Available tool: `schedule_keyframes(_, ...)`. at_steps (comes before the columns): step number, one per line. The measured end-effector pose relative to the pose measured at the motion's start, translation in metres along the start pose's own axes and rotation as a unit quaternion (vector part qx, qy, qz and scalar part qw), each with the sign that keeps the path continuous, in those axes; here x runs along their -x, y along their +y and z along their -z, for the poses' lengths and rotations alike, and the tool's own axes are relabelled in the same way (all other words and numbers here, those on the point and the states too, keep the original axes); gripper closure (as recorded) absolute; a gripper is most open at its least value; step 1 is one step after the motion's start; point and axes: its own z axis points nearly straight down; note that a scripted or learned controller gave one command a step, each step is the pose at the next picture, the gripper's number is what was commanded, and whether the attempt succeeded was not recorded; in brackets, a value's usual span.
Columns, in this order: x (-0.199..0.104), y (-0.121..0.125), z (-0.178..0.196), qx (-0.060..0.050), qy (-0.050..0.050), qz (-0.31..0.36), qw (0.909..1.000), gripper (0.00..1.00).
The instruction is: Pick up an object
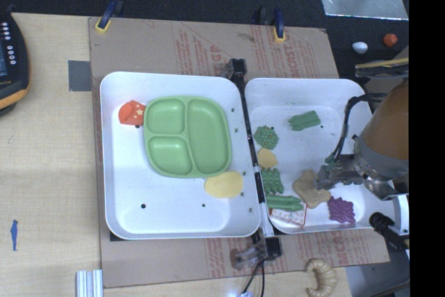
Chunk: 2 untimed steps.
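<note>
Though my gripper (325, 177) sits low in the right bin (278, 90), I cannot tell whether its jaws are apart or together; its dark tip touches the right edge of a tan flat piece (307, 188). From there my arm rises to the right, orange band (391, 125) above the wrist. A purple piece (341, 210) lies just nearer. Over in the left bin (125, 215) rests a green divided plate (188, 135).
</note>
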Motion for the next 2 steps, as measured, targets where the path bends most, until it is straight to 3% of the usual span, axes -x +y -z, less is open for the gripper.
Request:
schedule_keyframes(1,0.0,0.0,0.0,0.0,0.0,0.0,1.0,0.0)
schedule_keyframes(2,-0.011,0.016,-0.026,0.002,0.0,0.0,1.0,0.0)
